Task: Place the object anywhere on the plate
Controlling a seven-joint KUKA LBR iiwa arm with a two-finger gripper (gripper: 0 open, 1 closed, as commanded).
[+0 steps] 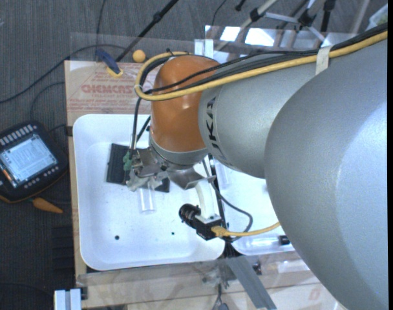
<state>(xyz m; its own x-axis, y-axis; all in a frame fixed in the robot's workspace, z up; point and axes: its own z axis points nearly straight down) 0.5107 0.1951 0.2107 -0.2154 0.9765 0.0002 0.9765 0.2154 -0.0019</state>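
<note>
**Gripper low over the left bin, beside a dark flat object**

Overhead slant view, as I see it from the remote station. The arm [300,147] enters from the right and covers much of the bench; its orange band [177,105] sits above the centre of the left bin [93,237]. Below the band, the gripper [145,176] hangs close over the bin's floor, and I cannot tell from this angle whether it is apart or together, since the wrist housing hides most of it. A dark flat object [116,163] lies in the upper left part of the left bin, just beside the gripper on its left and partly overlapped by it (whether the two touch is not resolvable). I see nothing clamped in the gripper. Two small dark specks [117,238] mark the bin floor nearer the front edge. A yellow cable [261,70] runs along the arm and loops down to a small black fitting [196,219] at the seam between the bins. A strip of the right bin [248,186] shows under the arm. Behind the left bin lies a cardboard sheet [106,89] with red lettering. A hand-held control pendant [22,160] rests on the floor to the left.
</note>
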